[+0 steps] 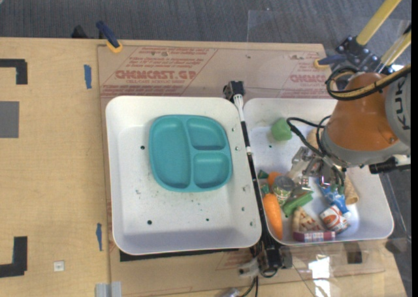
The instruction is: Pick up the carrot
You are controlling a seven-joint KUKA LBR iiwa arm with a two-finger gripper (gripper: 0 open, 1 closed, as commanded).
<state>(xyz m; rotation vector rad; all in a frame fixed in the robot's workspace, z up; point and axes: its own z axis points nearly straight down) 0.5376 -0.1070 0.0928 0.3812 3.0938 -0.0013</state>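
A: What lies nearest the camera?

B: The front wall of the right bin (339,235). Just behind it sit a red and white packet (333,218) and a flat purple-edged wrapper (312,230). The carrot (273,216) lies at the bin's front left, lengthwise along the wall beside the divider, nothing gripping it.

A: And the left bin?

B: The left bin (124,178) holds a teal divided plate (191,152), with three compartments, lying flat near the middle.

A: Where is the gripper?

B: The gripper (308,170) hangs over the clutter in the middle of the right bin, to the right of the carrot and a little behind it, not touching it. Its metal parts blend with the items below, so I cannot tell how its jaws stand.

A: Farther back?

B: A green round item (281,130) rests alone near the bin's back. The arm's orange band (360,114) rises at the right. Beyond the bins lies a brown cardboard sheet (163,70) with red print.
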